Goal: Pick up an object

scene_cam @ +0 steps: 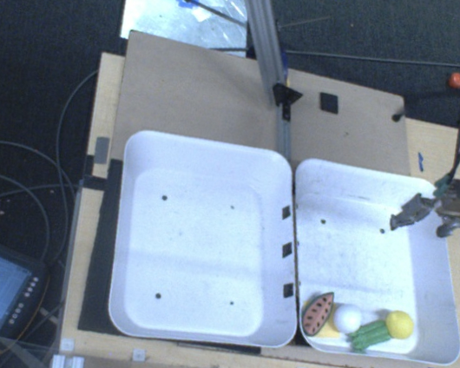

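Nearest us, along the right bin's [437,286] near wall, we see a watermelon slice [317,312], a white ball [348,319], a green toy [372,333] and a yellow ball [400,323] clustered together. Farther back, the gripper [426,218] hangs over that bin's far right rim, jaws spread apart, gripping nothing.

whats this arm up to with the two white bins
The robot arm reaches in from the right, its hand over the far right part of the right bin with nothing in it. The toys, a watermelon slice, white ball, green piece and yellow ball, lie untouched along that bin's near edge.
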You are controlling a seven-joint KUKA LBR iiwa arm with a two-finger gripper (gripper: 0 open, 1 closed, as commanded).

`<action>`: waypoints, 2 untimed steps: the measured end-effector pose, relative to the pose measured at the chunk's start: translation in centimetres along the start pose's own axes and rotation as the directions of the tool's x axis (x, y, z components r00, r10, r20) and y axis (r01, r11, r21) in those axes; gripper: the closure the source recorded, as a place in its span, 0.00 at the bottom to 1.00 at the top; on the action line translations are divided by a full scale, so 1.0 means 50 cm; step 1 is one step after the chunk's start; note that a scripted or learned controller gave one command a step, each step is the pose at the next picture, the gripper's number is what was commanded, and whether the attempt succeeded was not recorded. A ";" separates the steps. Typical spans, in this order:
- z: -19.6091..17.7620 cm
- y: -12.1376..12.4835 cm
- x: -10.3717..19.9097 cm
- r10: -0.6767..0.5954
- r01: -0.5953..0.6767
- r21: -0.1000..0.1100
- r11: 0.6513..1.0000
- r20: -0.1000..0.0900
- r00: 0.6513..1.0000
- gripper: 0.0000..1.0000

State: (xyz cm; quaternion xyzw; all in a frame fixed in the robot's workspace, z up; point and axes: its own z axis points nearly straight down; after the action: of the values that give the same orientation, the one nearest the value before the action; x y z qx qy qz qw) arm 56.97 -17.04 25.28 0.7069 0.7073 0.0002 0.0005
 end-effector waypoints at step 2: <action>0.007 0.119 0.088 -0.001 0.001 -0.001 1.000 0.000 1.000 1.00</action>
State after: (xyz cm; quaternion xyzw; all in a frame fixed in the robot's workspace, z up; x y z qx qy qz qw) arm 62.94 -12.64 24.94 0.7064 0.7078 0.0007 0.0008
